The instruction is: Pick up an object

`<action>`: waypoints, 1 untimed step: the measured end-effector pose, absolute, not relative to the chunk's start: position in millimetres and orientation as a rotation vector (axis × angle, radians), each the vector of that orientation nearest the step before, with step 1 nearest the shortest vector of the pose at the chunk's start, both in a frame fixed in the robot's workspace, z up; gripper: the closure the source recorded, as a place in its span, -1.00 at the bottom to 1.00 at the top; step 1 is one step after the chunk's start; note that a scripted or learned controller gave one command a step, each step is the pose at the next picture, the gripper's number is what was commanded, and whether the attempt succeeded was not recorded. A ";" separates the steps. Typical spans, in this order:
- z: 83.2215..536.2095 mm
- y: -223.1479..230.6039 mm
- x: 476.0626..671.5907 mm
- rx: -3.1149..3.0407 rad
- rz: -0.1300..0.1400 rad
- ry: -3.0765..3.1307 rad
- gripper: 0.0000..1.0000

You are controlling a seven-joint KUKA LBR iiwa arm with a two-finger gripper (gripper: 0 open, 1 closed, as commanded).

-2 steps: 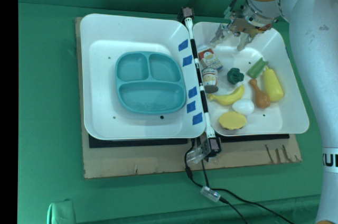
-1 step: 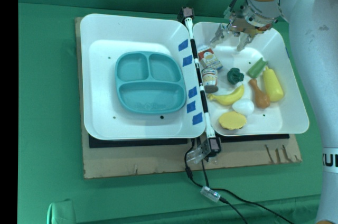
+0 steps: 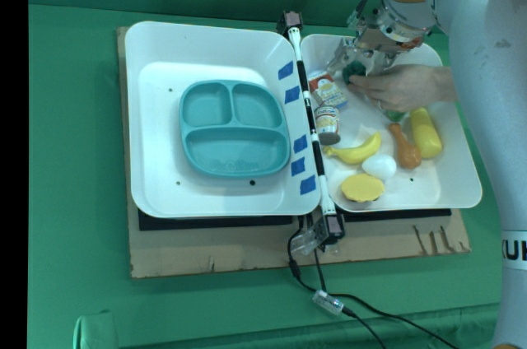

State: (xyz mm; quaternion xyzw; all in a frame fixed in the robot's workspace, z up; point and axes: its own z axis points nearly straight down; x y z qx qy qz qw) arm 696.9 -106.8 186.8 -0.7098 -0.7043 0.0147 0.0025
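Toy food lies in the right bin (image 3: 464, 184): a banana (image 3: 358, 150) at its centre, an egg (image 3: 380, 167) and a yellow bun (image 3: 362, 188) toward 6 o'clock, a drumstick (image 3: 403, 146) toward 3. The gripper (image 3: 354, 66) hangs at 11 o'clock over a dark green piece (image 3: 356, 76); wide or closed, I cannot tell. A person's hand (image 3: 403, 86) crowds it from 3 o'clock. The left bin (image 3: 156, 59) carries a teal plate (image 3: 235, 127), on cardboard (image 3: 206, 261) over green cloth (image 3: 74, 174)
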 end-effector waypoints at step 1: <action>186.3 -106.8 696.8 -2.224 0.045 -2.209 -1.00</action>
